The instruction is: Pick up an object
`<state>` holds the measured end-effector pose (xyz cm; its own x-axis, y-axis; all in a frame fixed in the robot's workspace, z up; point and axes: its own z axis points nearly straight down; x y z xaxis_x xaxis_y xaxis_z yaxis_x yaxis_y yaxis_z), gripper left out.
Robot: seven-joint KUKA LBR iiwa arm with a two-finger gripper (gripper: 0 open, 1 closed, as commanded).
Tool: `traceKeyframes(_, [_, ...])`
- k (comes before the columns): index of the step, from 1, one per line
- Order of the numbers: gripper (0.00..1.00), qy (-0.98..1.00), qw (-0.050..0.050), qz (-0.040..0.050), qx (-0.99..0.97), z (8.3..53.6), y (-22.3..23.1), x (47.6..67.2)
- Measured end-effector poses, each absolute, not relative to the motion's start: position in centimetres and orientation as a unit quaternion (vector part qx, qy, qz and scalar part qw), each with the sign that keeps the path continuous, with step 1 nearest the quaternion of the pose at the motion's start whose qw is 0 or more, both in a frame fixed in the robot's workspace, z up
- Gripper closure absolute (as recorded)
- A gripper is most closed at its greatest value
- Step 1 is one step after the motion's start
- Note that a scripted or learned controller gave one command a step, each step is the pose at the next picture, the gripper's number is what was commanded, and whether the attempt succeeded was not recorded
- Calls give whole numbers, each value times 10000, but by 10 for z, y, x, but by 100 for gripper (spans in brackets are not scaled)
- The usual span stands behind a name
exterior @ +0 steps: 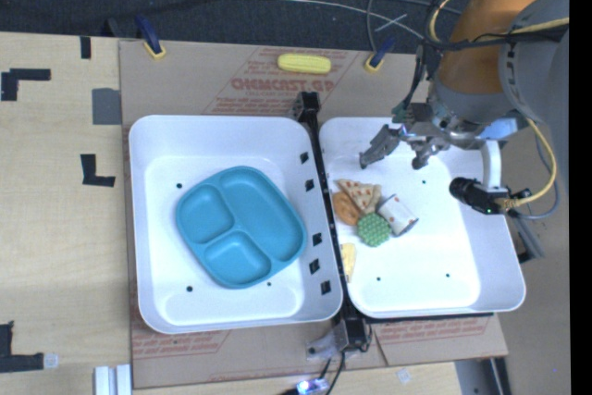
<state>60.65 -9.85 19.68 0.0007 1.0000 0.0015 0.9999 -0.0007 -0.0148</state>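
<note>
A pale wooden bench point(55, 227) is marked with black tape pieces on its left. A brown cardboard sheet point(250, 83) is laid over it, held at the far edge by two clamps. On the sheet are set two white bins, left point(148, 227) and right point(481, 282), touching, and a yellow object point(303, 63) beyond them.

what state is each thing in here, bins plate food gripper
gripper: fingers spread open, nothing between them, above the right bin
blue plate: lying flat, right way up, in the left bin
right bin: holds a small pile of food
cracker: flat at the bin's left side
green round piece: touching the cracker pile
yellow piece: lying on the cardboard outside both bins
</note>
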Motion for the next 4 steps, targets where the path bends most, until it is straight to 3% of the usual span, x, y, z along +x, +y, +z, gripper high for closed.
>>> traceKeyframes(1, [0,-7077,7,5,-7065,204,-98,610])
traceKeyframes(3, [0,-7077,22,26,-7065,87,-95,612])
traceKeyframes(4, [100,-7083,10,11,-7059,100,-94,613])
